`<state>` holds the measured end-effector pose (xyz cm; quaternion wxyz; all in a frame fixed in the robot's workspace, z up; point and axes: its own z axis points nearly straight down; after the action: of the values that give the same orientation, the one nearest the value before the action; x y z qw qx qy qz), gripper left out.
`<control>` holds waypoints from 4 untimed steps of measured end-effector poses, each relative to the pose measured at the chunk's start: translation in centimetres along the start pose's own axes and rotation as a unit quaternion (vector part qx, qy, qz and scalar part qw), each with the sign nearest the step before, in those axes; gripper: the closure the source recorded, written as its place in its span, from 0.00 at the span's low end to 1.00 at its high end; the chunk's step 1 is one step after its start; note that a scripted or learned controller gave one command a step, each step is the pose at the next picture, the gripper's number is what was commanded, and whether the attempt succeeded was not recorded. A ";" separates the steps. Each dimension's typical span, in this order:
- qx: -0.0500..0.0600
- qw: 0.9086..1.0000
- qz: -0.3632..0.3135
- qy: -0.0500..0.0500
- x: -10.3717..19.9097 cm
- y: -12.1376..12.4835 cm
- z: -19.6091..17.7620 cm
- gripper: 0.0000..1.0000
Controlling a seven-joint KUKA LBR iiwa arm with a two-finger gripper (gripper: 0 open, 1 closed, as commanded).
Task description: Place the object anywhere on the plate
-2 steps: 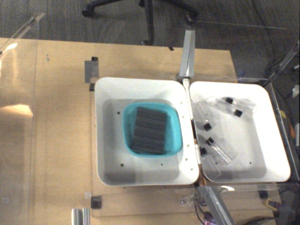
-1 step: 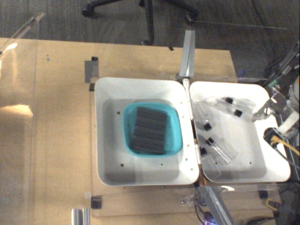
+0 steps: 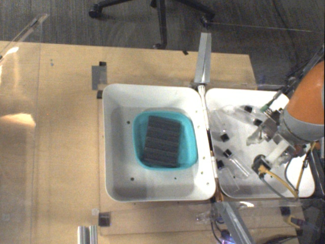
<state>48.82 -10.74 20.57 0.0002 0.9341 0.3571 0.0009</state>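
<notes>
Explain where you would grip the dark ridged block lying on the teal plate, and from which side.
Grip the block across its two long edges, coming straight down from above. It lies flat on the plate, whose raised rim blocks a sideways approach, and its narrower width probably suits the jaws best.

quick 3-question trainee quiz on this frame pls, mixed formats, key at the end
1. True or false: the dark ridged block lies on the teal plate.
2. Which bin holds the teal plate? A) left bin B) right bin
3. Fill in: the arm hangs over the ____ bin.

Key: 1 true. 2 A. 3 right; the gripper sits above that bin's floor, and whether it is open or shut cannot be told from this view.
</notes>
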 end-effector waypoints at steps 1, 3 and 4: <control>-0.003 0.999 0.041 0.002 0.9 -0.8 -12.5 0.00; -0.005 0.990 0.140 0.002 -0.8 10.6 -17.0 0.00; -0.002 0.967 0.256 0.000 -6.5 7.3 -13.1 0.00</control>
<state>48.84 -20.54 33.61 0.0015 0.9944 0.1057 0.0018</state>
